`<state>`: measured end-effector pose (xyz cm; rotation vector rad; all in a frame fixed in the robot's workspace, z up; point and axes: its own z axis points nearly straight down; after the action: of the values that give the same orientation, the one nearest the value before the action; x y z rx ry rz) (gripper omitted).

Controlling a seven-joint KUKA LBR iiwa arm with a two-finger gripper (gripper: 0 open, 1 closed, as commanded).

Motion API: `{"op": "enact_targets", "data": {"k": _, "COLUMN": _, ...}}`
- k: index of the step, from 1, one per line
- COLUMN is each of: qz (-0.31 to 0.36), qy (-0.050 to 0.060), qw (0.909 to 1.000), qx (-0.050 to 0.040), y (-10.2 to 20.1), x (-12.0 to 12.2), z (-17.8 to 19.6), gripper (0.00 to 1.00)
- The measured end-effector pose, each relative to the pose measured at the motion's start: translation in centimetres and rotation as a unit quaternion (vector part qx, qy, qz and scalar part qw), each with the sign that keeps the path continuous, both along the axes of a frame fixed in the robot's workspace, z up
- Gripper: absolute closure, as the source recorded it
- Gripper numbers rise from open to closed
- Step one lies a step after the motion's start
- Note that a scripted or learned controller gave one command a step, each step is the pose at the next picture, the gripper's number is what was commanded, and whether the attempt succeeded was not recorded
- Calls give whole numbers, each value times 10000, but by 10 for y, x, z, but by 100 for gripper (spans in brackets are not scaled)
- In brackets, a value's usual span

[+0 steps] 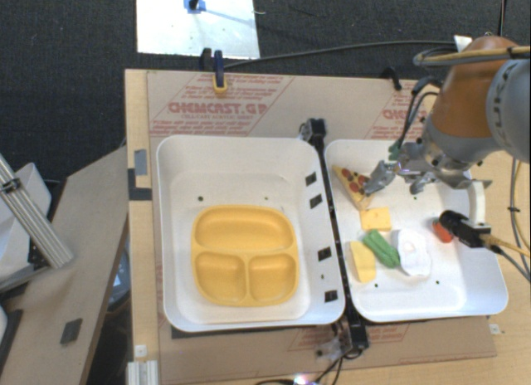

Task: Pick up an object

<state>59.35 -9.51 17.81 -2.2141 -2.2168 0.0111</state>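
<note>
left bin (pixel 166 209): holds a yellow divided tray (pixel 245 255), flat, roughly centred. Well apart from the gripper, poor candidate.
right bin (pixel 469 288): all the small pickable stuff is in its left half, near the divider.
pizza slice (pixel 355 186): toy wedge, far-left of the right bin. Long axis runs from far-left down toward near-right, along the divider side.
cheese block (pixel 376 219): yellow square, just below the pizza slice, touching or nearly so.
yellow piece (pixel 362 261): near edge, with a green piece (pixel 382 248) lying against its right side.
white thing (pixel 412 252): crumpled or cup-like, can't tell which, just right of the green piece.
gripper (pixel 397 182): over the far part of the right bin, fingers spread apart, nothing between them.
key relation: pizza slice sits just left of the left finger, outside the gap, not under it. Cheese block lies nearer to camera than the fingers.
next move (my read): shift left toward the divider, set fingers across the slice's short axis, then descend.
risk: wedge is thin and flat; the fingers may slide over it.
</note>
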Motion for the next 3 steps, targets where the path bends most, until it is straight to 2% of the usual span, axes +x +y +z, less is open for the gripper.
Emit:
{"op": "enact_targets", "data": {"k": 1, "qz": 11, "qy": -60, "qw": 10000, "qx": -4, "y": 0, "x": 3, "z": 7, "gripper": 0}}
{"op": "enact_targets", "data": {"k": 3, "qz": -1, "qy": -48, "qw": 10000, "qx": -4, "y": 8, "x": -2, "z": -91, "gripper": 0}}
